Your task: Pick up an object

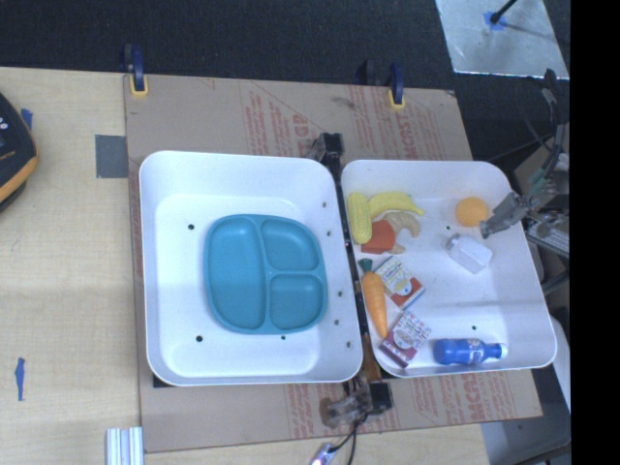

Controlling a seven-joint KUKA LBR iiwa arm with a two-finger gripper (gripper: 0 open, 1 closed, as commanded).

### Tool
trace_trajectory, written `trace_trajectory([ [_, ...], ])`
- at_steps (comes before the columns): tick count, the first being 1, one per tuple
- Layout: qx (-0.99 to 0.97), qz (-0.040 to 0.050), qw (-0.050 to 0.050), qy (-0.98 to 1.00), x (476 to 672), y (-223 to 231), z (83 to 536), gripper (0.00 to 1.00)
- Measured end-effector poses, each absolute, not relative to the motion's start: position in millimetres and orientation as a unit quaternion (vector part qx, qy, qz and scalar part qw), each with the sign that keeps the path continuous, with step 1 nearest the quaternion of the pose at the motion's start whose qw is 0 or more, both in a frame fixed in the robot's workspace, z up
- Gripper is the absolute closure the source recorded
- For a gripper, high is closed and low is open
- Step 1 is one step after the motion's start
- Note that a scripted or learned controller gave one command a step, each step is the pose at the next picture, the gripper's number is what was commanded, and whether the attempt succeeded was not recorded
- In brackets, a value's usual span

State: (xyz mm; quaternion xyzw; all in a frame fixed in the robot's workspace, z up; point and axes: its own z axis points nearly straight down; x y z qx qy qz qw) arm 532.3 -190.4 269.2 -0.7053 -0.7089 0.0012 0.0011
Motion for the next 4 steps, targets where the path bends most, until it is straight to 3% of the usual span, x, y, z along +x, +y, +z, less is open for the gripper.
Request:
trace_trajectory([
  [1,-0.705,0.0020,0.002,-0.709,538.9,-130.1,148.5,0.00],
  [2,-0.706,-0.0004,-0.002,-0.709,526.8,-106.8,95.0,0.00],
  [3,-0.704,-0.0008,-0.001,-0.710,527.5,-105.7,105.8,1.00],
  [4,-0.704,-0.0007,-0.001,-0.710,527.4,-105.8,105.7,0.00],
])
